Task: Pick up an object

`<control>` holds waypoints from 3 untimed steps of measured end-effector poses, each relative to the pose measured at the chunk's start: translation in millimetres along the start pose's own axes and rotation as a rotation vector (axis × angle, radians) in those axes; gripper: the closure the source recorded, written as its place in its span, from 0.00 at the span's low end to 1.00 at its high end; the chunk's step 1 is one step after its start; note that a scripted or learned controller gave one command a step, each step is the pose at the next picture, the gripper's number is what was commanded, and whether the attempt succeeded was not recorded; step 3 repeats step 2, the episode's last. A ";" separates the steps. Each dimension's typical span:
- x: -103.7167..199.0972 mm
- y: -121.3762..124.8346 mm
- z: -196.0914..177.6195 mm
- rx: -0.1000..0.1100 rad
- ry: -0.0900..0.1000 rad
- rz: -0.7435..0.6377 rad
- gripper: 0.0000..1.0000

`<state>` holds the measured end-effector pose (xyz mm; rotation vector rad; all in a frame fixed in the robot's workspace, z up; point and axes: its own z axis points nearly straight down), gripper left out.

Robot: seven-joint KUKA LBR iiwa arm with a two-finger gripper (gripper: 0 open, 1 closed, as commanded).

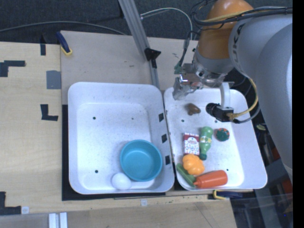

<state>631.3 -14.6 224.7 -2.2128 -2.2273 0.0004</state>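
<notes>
lump under gripper looks small, light, irregular; pinch across its middle. cannot tell how the gripper stands.

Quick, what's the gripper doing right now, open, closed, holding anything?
Gripper: over the right bin's top-left corner; open or closed cannot be told, nothing seen held.

Smooth, speckled white plastic is seen in both bins; a glossy blue bowl at 6 o'clock; the bench looks matt wood.
</notes>
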 end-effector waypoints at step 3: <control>107.5 -13.1 2.6 0.002 -0.001 0.000 1.00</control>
